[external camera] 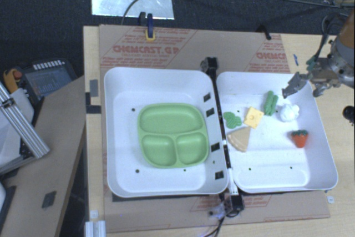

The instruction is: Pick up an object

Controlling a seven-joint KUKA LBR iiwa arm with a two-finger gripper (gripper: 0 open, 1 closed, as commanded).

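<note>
The gripper (305,85) hangs with fingers spread and holding nothing over the right bin (277,177), just above a white lump (288,112) lying beside the green pod (270,102) and strawberry (299,138).

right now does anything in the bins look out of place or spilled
Nothing stands out. The green tray lies flat in the left bin, and the small toy foods, among them a yellow cheese block and a strawberry, lie loose in the right bin.
</note>
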